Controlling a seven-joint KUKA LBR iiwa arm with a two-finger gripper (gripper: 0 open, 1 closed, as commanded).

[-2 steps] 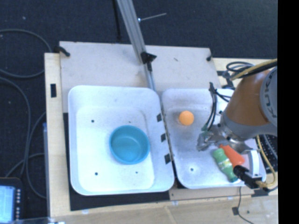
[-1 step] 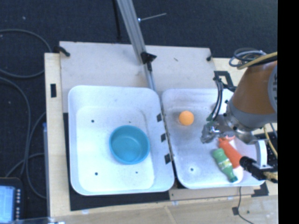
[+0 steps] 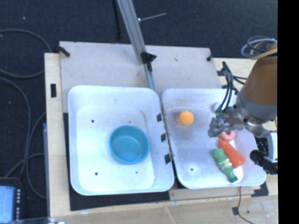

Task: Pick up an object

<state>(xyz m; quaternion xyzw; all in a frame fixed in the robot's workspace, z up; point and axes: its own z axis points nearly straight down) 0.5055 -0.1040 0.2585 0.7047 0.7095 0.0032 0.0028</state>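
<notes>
You are looking down on two shallow white bins sitting side by side on the bench. The left bin (image 3: 84, 106) is holding a blue bowl (image 3: 129, 144), which is resting upright near the middle of its floor. The right bin (image 3: 196, 106) is holding three loose items. An orange ball (image 3: 186, 118) is lying alone in the upper left part of that bin, well apart from the others. An orange toy bottle with a pink and white end (image 3: 232, 151) is lying on its side toward the right wall, running diagonally from upper left to lower right. A green toy bottle (image 3: 224, 162) is lying just beside it on the lower left, parallel to it and apparently touching it along its length.

The arm (image 3: 261, 85) is reaching in from the right, its orange band showing above the grey wrist. The gripper (image 3: 219, 126) is hanging low over the right bin, just at the upper end of the orange toy bottle and to the right of the orange ball. You cannot tell from this view how the claw is set, because the wrist and cabling are covering it. No item is visibly lifted off the bin floor.

A slanted metal pole (image 3: 133, 24) is crossing the top of the view.
</notes>
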